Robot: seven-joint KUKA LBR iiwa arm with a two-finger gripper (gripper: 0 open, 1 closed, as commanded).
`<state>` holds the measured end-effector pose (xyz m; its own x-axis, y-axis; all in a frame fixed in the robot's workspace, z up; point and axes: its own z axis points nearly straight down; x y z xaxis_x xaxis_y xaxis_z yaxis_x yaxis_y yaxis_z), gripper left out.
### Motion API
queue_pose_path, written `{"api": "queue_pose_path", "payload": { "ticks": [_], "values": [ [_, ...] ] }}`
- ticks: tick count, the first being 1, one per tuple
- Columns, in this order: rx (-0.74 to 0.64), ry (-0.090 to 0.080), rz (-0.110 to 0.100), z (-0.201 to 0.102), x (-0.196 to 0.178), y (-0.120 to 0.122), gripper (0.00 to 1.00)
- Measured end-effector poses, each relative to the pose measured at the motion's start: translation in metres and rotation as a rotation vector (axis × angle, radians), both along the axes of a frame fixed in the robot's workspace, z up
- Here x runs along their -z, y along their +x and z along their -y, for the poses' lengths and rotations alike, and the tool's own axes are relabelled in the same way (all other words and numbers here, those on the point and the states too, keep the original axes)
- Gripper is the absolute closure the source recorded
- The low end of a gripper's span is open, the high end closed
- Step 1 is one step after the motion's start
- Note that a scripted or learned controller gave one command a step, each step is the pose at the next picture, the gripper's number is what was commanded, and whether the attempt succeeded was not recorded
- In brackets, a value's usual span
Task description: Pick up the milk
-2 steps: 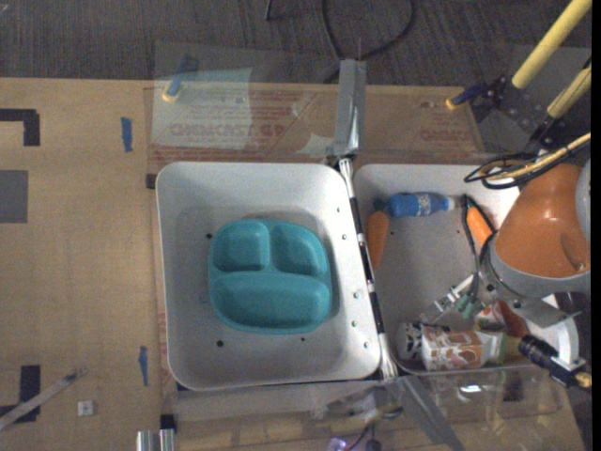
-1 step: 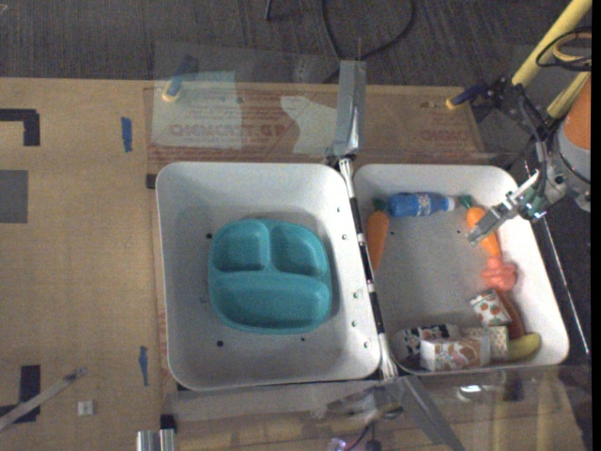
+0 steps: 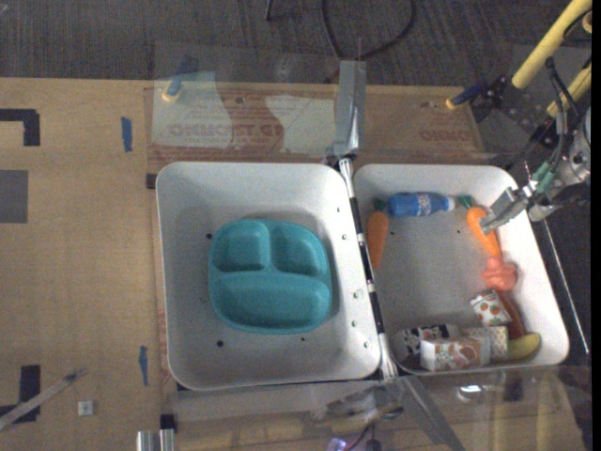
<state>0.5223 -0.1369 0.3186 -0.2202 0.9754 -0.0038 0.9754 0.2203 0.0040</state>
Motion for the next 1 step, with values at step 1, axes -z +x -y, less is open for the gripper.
{"api": "queue_pose_path", "payload": {
  "ticks": [1],
  "values": [
    [0.101,0.001,-0.001,-0.0306,-0.0267,-0.0304,0.00]
  ]
}}
